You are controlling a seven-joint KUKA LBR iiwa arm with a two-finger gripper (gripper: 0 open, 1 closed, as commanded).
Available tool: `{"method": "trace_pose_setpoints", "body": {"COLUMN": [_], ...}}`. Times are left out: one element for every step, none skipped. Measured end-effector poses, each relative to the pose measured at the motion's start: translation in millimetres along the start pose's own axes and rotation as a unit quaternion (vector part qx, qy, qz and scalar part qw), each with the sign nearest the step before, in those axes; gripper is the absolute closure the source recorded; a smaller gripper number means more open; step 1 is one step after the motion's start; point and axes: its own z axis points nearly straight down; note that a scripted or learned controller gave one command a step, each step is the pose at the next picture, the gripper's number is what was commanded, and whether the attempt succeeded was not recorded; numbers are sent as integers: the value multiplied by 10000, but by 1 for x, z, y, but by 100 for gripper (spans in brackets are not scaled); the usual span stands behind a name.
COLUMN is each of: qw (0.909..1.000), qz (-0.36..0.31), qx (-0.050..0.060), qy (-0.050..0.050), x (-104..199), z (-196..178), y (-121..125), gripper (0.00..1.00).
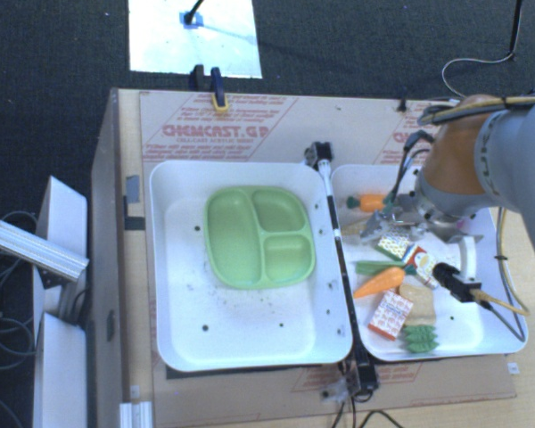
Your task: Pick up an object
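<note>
Two white bins sit side by side on the worktop [250,123], which is a pale board with red writing on it. Dark carpet lies all around, and a bright square sheet [194,23] rests on the floor behind the board. The left bin [183,328] holds a green plate [259,237] with three sections. The right bin [481,328] holds a heap of toy food.

The grey arm [508,154] comes in from the right, with its orange band [455,154] above the wrist. The end effector [394,214] hangs low over the back part of the right bin. It is dark and partly hidden by the wrist, so I cannot tell if it is released or clenched, or if it grips anything.

Just beside it, toward the back of the bin, lies a small orange toy [371,202]. In front of it sit a checked packet [392,246] and a green bean pod [379,266]. Nearer the front lies a carrot [381,281], then a red box [390,314], a tan slice that may be bread [417,298], and a green leafy toy [419,338] by the front wall.
</note>
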Motion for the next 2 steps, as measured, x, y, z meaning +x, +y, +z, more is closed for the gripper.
{"method": "trace_pose_setpoints", "body": {"qw": [10000, 10000], "qz": [-12, -30], "qx": [-39, -37], "qy": [-8, -4], "x": [7, 7], "z": [2, -10], "y": [62, 63], "gripper": [0, 100]}}
